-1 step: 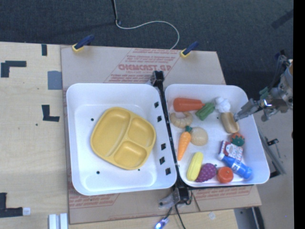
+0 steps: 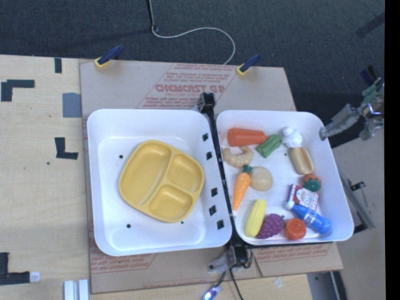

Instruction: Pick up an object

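Approach stage is the judged step: nothing is lifted, and the end effector (image 2: 337, 125) sits at the right edge of the frame, outside the right bin (image 2: 340, 186), just beyond its upper right corner. Its state cannot be told; the part is small and blurred at the frame margin, and no object is seen in it.

Candidate objects all lie in the right bin. Along the upper part lie a toy red pepper (image 2: 245, 136), a green piece (image 2: 269, 145), a small white piece (image 2: 291, 135) and a toy bread roll (image 2: 301, 160). At centre lie a pale curled piece (image 2: 236, 158), a toy carrot (image 2: 240, 189) and a beige rounded piece (image 2: 260, 179). Toward the lower edge lie a toy corn cob (image 2: 255, 217), a bunch of purple toy grapes (image 2: 271, 225), a red-and-white packet (image 2: 303, 199), a blue bottle (image 2: 312, 220) with a red cap, and a strawberry-like piece (image 2: 311, 182).

The left bin (image 2: 100, 186) holds a yellow divided plate (image 2: 161, 180), lying flat. Both bins rest on a cardboard sheet (image 2: 187, 86) on the surface.

Next move, as judged: travel leftward over the right bin, select one item with free margin, and descend. The bread roll and white piece lie nearest. Items are closely packed; the corn and grapes touch, so a neighbour may be disturbed.
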`<state>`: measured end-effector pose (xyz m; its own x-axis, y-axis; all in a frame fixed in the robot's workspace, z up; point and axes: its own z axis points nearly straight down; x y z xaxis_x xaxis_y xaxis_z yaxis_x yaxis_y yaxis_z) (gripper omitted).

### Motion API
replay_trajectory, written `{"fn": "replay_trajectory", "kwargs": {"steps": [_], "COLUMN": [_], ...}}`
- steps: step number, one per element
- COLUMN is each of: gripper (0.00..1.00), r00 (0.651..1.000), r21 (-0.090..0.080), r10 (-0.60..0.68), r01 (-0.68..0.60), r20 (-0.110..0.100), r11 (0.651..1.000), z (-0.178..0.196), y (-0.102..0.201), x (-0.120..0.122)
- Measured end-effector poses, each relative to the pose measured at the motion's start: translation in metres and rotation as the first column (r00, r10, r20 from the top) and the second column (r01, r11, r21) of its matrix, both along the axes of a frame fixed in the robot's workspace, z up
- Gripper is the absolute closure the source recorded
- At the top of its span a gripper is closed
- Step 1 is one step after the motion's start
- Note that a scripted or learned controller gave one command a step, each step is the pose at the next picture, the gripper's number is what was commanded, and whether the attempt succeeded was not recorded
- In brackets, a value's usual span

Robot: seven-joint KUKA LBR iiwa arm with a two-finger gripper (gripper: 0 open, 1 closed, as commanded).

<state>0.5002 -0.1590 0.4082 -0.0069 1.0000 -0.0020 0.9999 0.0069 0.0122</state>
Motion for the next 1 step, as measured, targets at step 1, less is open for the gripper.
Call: {"fn": "replay_trajectory", "kwargs": {"steps": [1], "gripper": [0.0], "r00": [1.0], "r21": [-0.001], "r10": [0.0], "r01": [0.0], "r20": [0.005], "r11": [1.0], "z": [0.1359], "y": [0.0432], "x": [-0.0165]}}
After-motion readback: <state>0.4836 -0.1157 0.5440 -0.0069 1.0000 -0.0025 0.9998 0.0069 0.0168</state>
